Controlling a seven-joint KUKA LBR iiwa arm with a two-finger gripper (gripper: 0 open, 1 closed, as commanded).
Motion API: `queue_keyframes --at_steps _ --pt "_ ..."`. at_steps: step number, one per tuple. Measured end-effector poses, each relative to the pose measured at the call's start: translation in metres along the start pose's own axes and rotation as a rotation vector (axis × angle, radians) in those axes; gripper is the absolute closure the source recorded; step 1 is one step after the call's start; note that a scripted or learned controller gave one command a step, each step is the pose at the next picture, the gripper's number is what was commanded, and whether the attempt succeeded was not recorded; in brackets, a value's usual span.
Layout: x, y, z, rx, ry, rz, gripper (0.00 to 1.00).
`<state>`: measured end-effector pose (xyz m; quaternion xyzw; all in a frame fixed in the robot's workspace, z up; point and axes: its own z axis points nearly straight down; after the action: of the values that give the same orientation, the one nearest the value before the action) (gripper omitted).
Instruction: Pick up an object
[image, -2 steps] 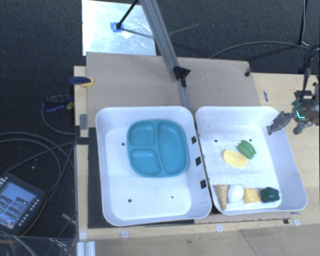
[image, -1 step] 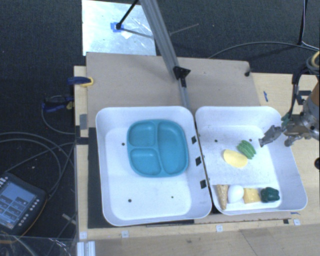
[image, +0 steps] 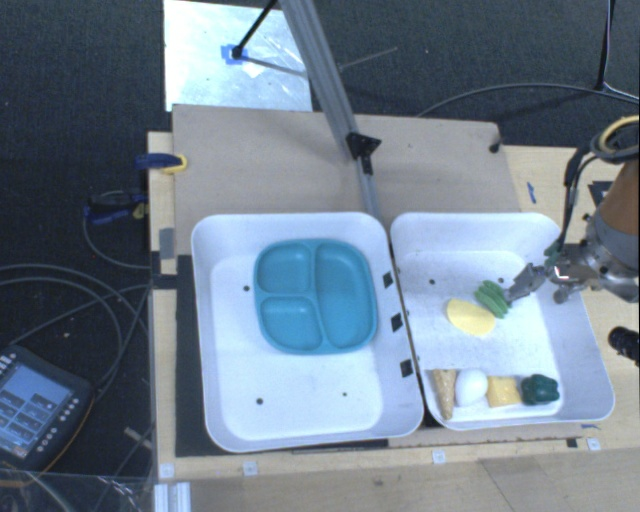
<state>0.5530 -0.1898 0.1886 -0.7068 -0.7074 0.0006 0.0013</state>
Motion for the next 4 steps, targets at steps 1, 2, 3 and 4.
queue_keyframes --at_steps 1,2,3,4 --pt "-0.009 0.004 0.053 0.001 0.000 0.000 0.00" --pt "-0.009 0.006 0.039 -0.007 -0.002 -0.001 1.00" --pt "-0.004 0.000 -0.020 -0.010 -0.003 -0.005 1.00" --pt "-0.004 0.001 -0.022 -0.006 -0.002 -0.005 1.00"
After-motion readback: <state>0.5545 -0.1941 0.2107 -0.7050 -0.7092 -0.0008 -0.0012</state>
